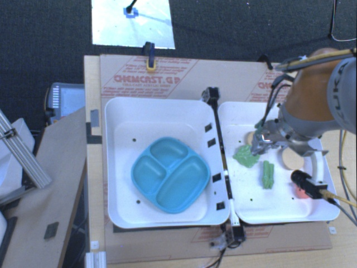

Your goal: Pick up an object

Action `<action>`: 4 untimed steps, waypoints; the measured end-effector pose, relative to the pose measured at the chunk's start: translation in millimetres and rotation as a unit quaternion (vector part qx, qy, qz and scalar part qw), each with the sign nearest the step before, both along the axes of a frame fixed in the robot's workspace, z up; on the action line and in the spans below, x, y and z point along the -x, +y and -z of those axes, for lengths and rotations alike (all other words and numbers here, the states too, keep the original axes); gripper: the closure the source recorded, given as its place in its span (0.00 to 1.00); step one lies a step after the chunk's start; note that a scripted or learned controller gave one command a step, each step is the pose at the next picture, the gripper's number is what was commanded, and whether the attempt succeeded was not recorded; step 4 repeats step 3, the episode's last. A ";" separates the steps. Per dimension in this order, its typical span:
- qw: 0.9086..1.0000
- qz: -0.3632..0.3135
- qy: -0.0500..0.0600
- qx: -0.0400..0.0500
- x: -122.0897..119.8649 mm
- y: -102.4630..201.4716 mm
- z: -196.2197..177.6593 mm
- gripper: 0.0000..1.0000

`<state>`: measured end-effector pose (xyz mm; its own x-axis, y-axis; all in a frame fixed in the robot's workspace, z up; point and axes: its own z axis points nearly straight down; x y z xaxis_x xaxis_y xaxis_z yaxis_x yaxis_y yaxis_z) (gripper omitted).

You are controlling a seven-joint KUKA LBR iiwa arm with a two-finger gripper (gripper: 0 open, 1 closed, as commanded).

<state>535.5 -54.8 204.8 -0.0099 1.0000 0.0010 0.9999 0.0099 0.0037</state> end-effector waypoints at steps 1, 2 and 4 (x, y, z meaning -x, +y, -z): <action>1.000 0.000 0.000 0.000 -15.0 43.1 -8.1 1.00; 1.000 0.000 0.000 0.000 -46.4 89.2 -6.0 1.00; 1.000 0.000 0.000 -0.001 -76.9 140.8 -12.3 1.00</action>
